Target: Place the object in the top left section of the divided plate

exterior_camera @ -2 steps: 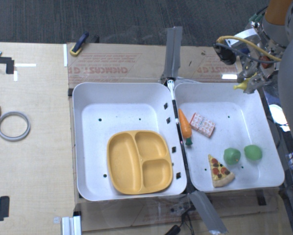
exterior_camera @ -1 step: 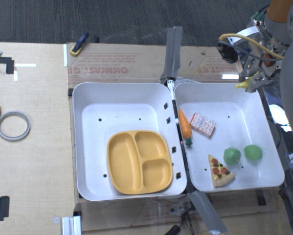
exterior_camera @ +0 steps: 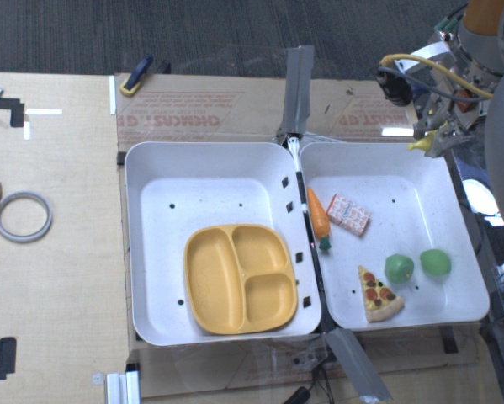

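- camera view: two shallow white bins sit side by side on the surface (exterior_camera: 58, 310), the left bin (exterior_camera: 151, 183) and the right bin (exterior_camera: 466, 301) meeting at a central divider.
- divided plate (exterior_camera: 240, 279): yellow, three sections, lying flat in the left bin toward its 6 o'clock edge; all three sections show bare yellow.
- carrot (exterior_camera: 318, 216): orange with a green end, in the right bin at its 9 o'clock side, just beside the divider, long axis running 12 to 6 o'clock.
- pink box (exterior_camera: 348, 214): small, patterned, near the carrot at its 3 o'clock.
- pizza slice (exterior_camera: 378, 295): toy wedge at the right bin's 6 o'clock area.
- first green ball (exterior_camera: 399, 268): just beside the pizza slice at its 1 o'clock.
- second green ball (exterior_camera: 436, 262): near the first, at its 3 o'clock.
- arm (exterior_camera: 487, 23): grey with an orange band, at the view's 1 o'clock corner, above the right bin's 12 o'clock rim, wrapped in yellow cabling.
- gripper (exterior_camera: 432, 139): over the right bin's far rim, well apart from every object; state of the jaws cannot be told, cabling hides them.
- tape roll (exterior_camera: 21, 216): grey ring on the surface at the view's 9 o'clock.
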Controlling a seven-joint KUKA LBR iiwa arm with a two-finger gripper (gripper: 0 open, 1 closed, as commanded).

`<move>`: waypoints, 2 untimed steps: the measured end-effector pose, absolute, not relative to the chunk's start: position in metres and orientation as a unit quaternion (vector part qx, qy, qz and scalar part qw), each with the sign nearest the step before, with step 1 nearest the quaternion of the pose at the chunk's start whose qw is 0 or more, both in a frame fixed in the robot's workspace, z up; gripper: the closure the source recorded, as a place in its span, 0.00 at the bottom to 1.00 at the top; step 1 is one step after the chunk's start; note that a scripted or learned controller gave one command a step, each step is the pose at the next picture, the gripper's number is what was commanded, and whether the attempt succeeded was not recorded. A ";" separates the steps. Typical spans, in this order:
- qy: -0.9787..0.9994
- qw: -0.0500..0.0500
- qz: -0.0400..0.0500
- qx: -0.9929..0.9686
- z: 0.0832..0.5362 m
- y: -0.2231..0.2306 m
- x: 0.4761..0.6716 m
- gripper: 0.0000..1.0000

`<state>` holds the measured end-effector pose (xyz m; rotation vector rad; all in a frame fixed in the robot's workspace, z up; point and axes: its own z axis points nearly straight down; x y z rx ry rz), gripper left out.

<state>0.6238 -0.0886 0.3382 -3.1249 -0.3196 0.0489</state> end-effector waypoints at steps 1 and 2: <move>-0.102 0.000 0.018 -0.995 0.345 -0.090 0.624 1.00; -0.102 0.000 0.021 -0.995 0.352 -0.091 0.624 1.00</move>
